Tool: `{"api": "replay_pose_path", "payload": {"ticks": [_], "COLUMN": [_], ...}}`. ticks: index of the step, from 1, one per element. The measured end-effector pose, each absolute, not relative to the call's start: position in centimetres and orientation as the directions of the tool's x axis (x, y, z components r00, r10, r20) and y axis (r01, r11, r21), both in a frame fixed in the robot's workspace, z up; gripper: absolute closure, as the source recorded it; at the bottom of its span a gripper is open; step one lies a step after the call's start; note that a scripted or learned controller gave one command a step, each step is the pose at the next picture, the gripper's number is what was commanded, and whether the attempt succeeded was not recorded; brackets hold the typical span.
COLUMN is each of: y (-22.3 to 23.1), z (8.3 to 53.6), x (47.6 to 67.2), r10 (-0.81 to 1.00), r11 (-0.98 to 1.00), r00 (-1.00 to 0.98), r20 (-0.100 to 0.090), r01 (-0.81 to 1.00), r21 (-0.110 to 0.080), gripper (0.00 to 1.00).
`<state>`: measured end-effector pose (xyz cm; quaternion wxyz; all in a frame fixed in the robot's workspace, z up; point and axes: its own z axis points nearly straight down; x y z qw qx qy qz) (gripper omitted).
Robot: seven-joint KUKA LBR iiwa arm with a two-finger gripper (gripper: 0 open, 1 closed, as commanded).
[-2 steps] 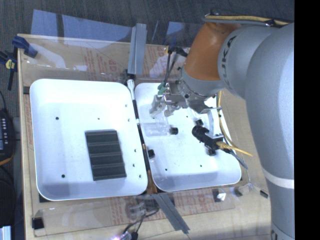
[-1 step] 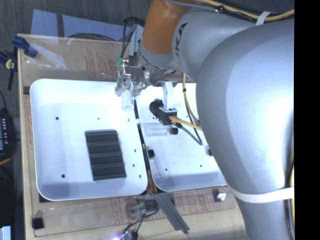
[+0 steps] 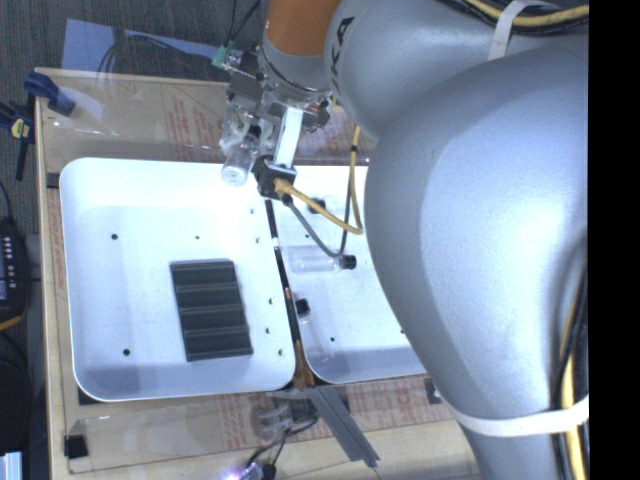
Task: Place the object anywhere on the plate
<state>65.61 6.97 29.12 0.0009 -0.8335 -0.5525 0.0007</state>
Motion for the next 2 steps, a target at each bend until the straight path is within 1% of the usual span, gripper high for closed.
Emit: {"api": "replay_pose_path", "payload": {"ticks": [1, 2], "y": [12.9, 14.1], "z": [19.2, 9.0], "x": [58.9, 65.1], "r10": [0.851, 0.802], "r11": [-0.524, -0.598], "r00": [0.524, 0.598], "r20": [-0.004, -0.003], "r01": [0.851, 0.802], "r21": [-0.008, -0.004], "gripper": [1.0, 1.0]}}
